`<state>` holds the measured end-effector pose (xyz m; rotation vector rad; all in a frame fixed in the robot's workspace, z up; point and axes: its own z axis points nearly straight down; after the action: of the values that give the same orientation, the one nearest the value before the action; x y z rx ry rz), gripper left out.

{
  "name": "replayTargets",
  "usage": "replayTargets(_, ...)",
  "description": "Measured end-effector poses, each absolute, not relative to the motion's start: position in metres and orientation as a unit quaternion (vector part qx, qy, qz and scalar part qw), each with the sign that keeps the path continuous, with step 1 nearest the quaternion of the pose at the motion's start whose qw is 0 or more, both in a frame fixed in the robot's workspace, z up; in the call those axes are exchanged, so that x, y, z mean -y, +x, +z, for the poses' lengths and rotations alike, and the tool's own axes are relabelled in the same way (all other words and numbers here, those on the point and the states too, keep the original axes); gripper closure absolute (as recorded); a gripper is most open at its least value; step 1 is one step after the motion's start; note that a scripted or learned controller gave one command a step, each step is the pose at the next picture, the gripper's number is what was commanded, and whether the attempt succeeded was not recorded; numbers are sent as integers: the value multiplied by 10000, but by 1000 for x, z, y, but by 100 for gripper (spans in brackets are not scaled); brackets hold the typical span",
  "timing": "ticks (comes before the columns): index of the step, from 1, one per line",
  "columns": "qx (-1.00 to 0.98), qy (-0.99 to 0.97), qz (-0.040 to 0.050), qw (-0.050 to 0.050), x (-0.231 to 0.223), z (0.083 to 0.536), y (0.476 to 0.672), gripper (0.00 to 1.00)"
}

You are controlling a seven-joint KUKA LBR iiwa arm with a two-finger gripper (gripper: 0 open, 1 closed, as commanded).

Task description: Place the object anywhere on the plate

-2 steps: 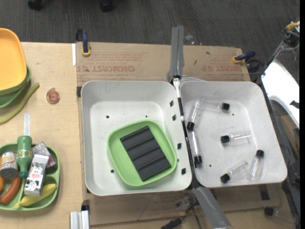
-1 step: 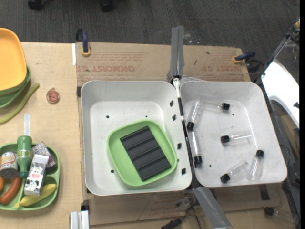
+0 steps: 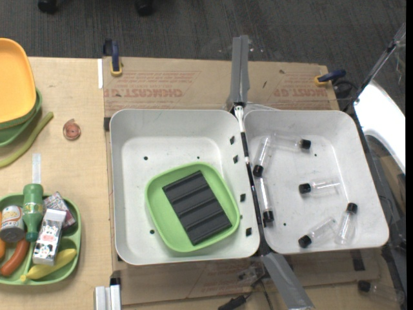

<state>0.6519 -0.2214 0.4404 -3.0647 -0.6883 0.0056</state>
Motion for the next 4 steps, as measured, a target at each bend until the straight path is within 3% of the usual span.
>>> replayTargets(2, 2582, -9661, 31, 8, 221, 420, 650, 0)
replayTargets(4, 3290, -9443, 21, 7, 221, 437, 653, 0)
